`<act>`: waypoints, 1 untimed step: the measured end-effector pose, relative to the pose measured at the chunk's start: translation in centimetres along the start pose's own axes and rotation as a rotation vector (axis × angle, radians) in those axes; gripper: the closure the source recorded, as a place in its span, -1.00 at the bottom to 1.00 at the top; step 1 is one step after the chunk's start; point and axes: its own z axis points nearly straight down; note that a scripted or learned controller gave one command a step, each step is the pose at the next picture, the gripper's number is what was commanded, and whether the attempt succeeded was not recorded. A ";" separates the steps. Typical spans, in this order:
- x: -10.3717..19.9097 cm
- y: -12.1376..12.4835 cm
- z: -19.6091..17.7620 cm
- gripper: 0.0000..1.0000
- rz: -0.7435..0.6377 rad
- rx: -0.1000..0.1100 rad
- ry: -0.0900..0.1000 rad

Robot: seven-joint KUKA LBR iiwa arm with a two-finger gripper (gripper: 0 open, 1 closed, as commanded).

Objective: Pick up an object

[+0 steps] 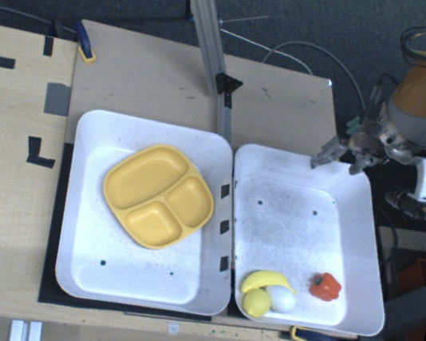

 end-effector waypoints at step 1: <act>0.0 0.0 0.0 -1.00 0.000 0.001 -0.001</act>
